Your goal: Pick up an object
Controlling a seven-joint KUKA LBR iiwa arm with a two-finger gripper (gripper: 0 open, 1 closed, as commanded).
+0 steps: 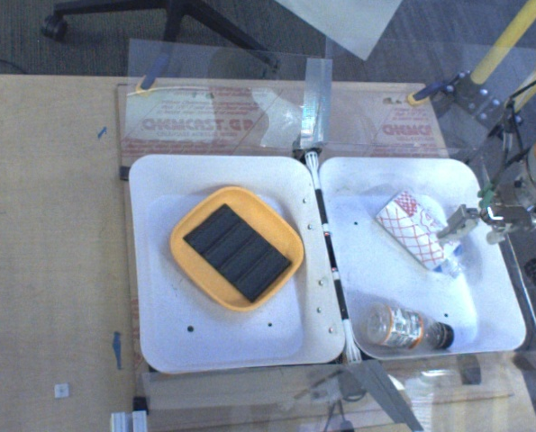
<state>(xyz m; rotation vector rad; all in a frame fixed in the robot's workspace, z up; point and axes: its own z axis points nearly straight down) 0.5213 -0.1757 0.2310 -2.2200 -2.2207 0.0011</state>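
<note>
The red-checked carton (412, 229) lies in the right bin (493, 331); the gripper (457, 226) sits at its edge, whether open or closed I can't tell.

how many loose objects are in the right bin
2: a red-and-white checked packet near the far middle, beside the claw, and a bottle lying by the near wall. Something small may hide under the claw.

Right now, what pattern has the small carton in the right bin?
Red checks on white, seen in the camera view.
</note>
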